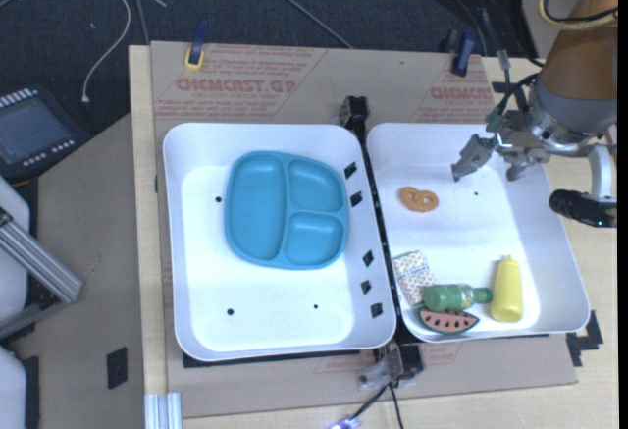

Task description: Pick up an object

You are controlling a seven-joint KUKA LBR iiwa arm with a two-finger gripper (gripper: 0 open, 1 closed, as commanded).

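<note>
The hand (496,159) hovers with fingers spread, gripping nothing, above the right bin (549,250) near the bench's far right corner. The pretzel (419,199) lies just beside it.

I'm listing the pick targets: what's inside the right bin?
The right bin holds a pretzel, a patterned packet, a green bottle, a watermelon slice and a yellow bottle. Whatever lies beneath the arm and pincer is hidden.
</note>
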